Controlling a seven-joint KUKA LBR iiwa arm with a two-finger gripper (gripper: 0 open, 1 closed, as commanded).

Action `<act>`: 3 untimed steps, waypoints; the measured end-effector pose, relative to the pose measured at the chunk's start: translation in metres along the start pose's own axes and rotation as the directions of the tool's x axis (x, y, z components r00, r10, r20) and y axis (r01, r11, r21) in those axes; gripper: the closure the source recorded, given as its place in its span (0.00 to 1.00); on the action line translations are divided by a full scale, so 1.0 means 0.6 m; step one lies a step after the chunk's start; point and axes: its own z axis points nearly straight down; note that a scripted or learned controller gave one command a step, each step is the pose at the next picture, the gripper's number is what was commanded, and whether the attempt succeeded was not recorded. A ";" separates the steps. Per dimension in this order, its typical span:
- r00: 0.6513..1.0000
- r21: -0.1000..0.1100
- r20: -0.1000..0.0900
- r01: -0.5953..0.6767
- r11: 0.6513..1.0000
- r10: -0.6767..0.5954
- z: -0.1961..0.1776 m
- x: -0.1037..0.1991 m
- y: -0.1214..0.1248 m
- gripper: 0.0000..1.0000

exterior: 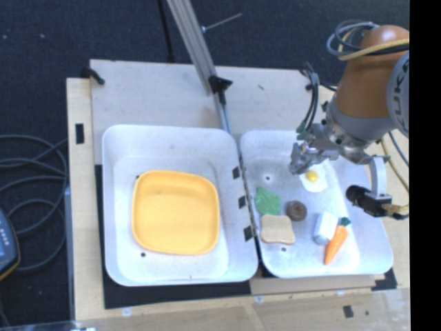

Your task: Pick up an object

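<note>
I see the fingers low over the upper part of the right bin, pointing down toward its floor, but they blur into the dark wrist hardware and I cannot tell whether they are apart or together. Nothing shows between them. Just beside them, to the lower right, lies a toy fried egg, white with a yellow yolk, flat on the bin floor; whether the tips touch it I cannot make out.

Further down in the same bin I count the other pieces: a green leafy piece near the divider, a slice of toast just below it, a small brown doughnut between the leaf and the right-hand items, a white cylinder lying next to an orange carrot with a green top. The carrot and cylinder sit side by side, touching or nearly so.

Above the fingers, the arm comes in from the right, its orange band bulky over the bin's upper right corner, cables looped behind it.

The left bin holds a yellow square plate, lying flat. Both bins rest on the pale counter, with a metal pole slanting up from between them.
</note>
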 end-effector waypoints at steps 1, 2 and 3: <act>1.000 0.000 0.000 0.001 1.000 -0.001 -0.001 0.099 -0.018 1.00; 1.000 0.001 0.001 0.000 1.000 0.000 0.031 0.184 -0.031 1.00; 1.000 0.000 0.000 0.001 1.000 -0.001 0.016 0.268 -0.048 1.00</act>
